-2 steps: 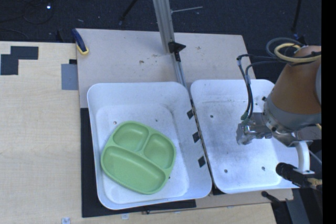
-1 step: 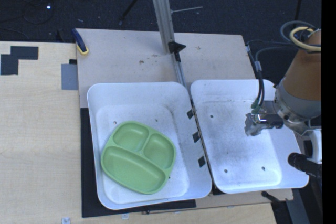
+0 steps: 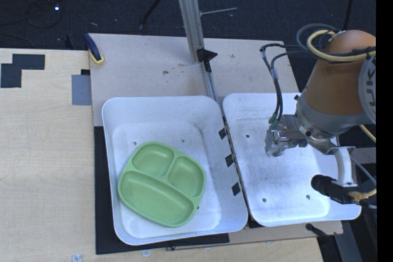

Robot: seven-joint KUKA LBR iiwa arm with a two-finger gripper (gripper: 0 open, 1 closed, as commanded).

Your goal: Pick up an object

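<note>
A light green divided plate (image 3: 161, 183) with three compartments lies flat in the left bin (image 3: 116, 113), toward its front left. My gripper (image 3: 277, 145) hangs over the right bin (image 3: 258, 205), near that bin's middle and slightly right, well apart from the plate. The wrist and orange band above it cover most of the gripper, and I see nothing between its tips.
A metal post (image 3: 190, 18) rises behind the seam between the two bins. Black clips (image 3: 228, 159) line the divider between the bins. A blue and yellow tool (image 3: 94, 49) lies at the bench's back left corner.
</note>
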